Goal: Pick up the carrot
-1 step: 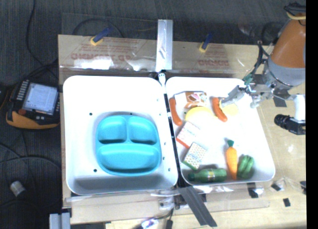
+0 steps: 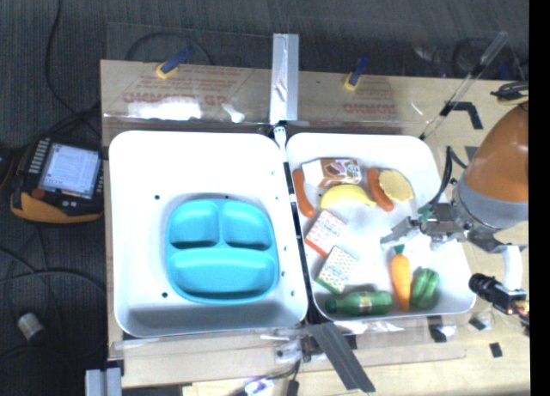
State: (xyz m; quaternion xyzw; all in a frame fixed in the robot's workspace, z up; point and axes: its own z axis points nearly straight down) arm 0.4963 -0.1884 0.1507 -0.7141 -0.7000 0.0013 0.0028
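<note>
down by the front wall of the right bin (image 2: 447, 162), the carrot (image 2: 400, 276) lay with its long side pointing front to back, green top toward the back. just behind that top, the gripper (image 2: 418, 227) hung, and i could not tell its grip.

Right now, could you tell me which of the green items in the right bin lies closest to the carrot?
The green pepper, lying right beside the carrot near the bin's front right corner; the cucumber lies further left.
</note>
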